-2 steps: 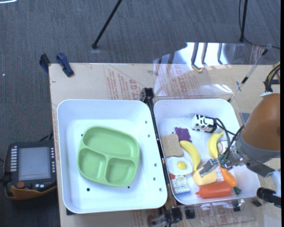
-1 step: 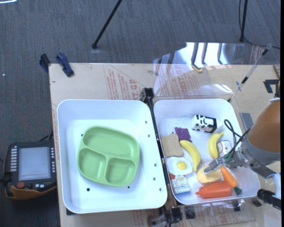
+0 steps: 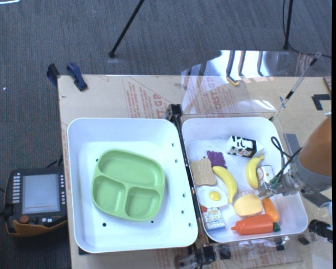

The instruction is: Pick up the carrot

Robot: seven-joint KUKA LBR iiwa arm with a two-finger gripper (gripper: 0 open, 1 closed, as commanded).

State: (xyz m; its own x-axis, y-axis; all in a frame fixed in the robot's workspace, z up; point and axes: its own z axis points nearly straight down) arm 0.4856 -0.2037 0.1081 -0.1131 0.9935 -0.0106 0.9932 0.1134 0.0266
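Observation:
The carrot (image 3: 253, 225) lies at the front of the right bin (image 3: 243, 123); it is orange-red, with a green stub at its right end. A smaller orange piece (image 3: 270, 209) leans just above that end. My gripper (image 3: 268, 191) hangs low over the bin's right side, coming in from the right on the grey and orange arm (image 3: 319, 156). It is above the small orange piece and beside a round yellow food (image 3: 248, 205), a short way behind the carrot. Nothing shows between its tips.
The right bin also holds two bananas (image 3: 226, 181), a toast slice (image 3: 203, 171), a fried egg (image 3: 211, 195), a purple item (image 3: 215, 158), a black-and-white carton (image 3: 242, 145) and a small packet (image 3: 214, 218). A green divided plate (image 3: 129, 184) sits in the left bin (image 3: 78, 150). A pendant (image 3: 36, 199) lies left.

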